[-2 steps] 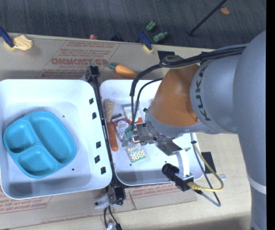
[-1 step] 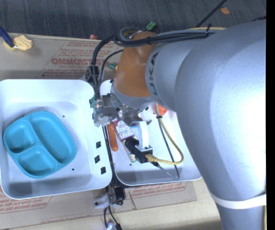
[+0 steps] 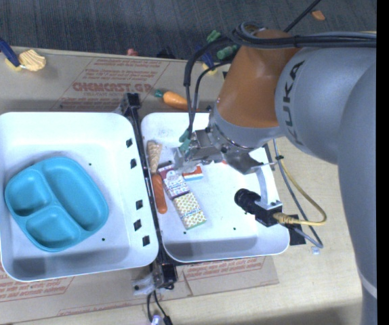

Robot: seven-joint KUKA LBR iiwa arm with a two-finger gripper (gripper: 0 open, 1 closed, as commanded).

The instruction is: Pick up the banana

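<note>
in right bin (image 3: 230, 212), toward far-left corner, gripper (image 3: 189, 153) low; open or closed, cannot tell. pale long piece (image 3: 154, 156) at left wall, probably banana, just beside it. centre over middle, grip across width, avoid sausage (image 3: 159, 193).

The grey arm (image 3: 316, 93) reaches in from the right, its orange band (image 3: 255, 80) uppermost, wrist bent downward with the gripper (image 3: 191, 151) pointing low.

grey arm (image 3: 330, 93), orange band (image 3: 255, 80), black cables (image 3: 201, 59).
</note>
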